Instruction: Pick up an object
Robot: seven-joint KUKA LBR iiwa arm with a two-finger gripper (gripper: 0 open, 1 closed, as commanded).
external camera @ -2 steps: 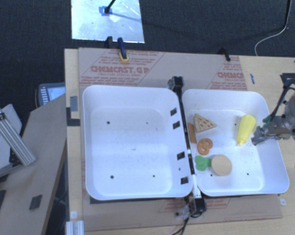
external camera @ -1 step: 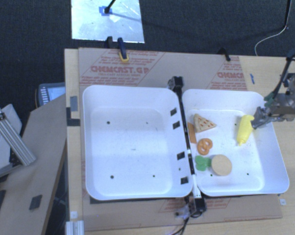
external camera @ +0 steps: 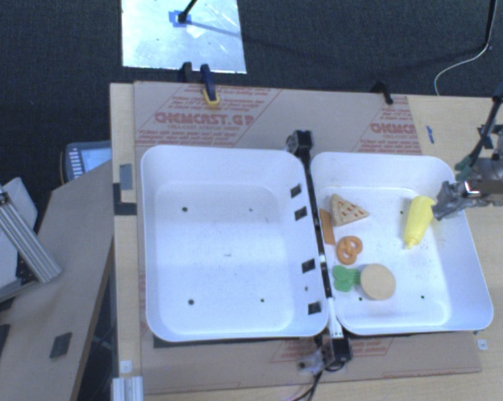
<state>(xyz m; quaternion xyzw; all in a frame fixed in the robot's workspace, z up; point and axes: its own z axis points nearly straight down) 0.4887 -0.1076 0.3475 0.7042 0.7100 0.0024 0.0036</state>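
Two white bins side by side. In right bin [external camera: 464, 295]: yellow bottle [external camera: 417, 220], cracker wedge [external camera: 348, 210], pretzel [external camera: 349, 247], green piece [external camera: 344, 278], round tan disc [external camera: 378, 281]. Gripper [external camera: 449, 200] at right rim, just beside bottle; grip state impossible to tell.

"CHEMCAST" is printed in red on the brown board [external camera: 272, 111] under the bins, once behind the left bin and once behind the right. The further letters cannot be read.
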